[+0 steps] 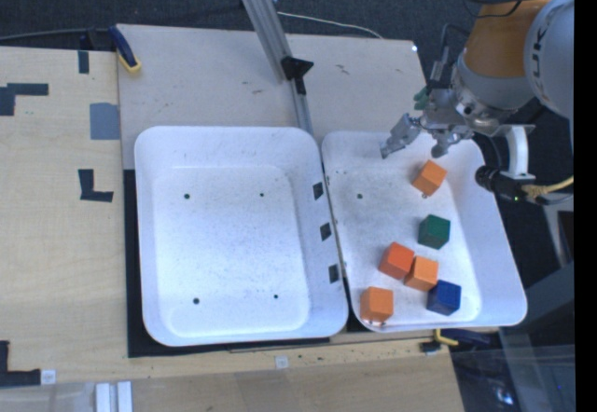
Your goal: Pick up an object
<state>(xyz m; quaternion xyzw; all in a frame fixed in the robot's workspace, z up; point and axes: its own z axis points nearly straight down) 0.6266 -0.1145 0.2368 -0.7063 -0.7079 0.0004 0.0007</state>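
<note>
Orange cube (429,178) sits just below your tool (415,142), in the right bin (359,158), apart from the fingers. Tool fingers spread apart, holding nothing. Green cube (434,231) farther below; remaining cubes beyond it.

Single fixed camera above bench (233,56), slanted down on both bins (159,214).
</note>
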